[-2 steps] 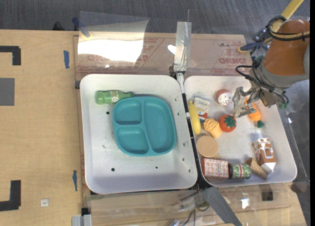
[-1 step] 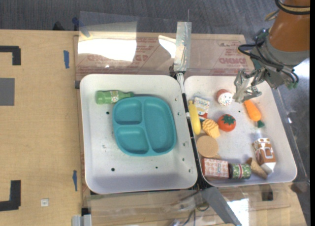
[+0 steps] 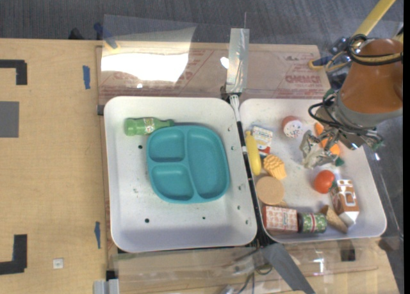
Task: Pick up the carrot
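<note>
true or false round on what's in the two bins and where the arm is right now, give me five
1. The teal divided plate lies in the left bin. True.
2. The green bottle lies in the right bin. False: it lies in the left bin, just beyond the plate's far left corner.
3. The gripper is over the right bin, near its far right side. True.
4. The red tomato sits on the teal plate. False: it sits in the right bin, near the gripper.
5. The yellow banana lies along the right bin's left wall. True.
</note>
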Available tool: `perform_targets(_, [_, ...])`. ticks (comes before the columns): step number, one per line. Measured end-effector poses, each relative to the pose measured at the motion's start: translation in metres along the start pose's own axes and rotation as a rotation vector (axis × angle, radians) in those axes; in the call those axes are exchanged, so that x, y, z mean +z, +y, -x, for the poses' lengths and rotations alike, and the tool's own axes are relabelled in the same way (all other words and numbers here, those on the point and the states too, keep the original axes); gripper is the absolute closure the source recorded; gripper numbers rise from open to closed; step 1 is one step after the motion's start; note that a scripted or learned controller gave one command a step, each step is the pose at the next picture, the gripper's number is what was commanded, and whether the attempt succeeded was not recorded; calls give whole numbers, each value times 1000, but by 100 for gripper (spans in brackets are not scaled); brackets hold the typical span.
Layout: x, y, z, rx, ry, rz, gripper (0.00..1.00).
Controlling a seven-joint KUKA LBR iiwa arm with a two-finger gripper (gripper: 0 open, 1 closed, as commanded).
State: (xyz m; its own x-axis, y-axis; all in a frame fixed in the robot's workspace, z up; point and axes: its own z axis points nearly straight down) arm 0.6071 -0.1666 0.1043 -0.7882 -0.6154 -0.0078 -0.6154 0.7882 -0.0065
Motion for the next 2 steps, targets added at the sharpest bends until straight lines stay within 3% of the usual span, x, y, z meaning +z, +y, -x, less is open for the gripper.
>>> perform_targets(1, [-114, 9, 4, 63, -7, -10, 100])
perform_targets(2, [8, 16, -86, -84, -1, 0, 100])
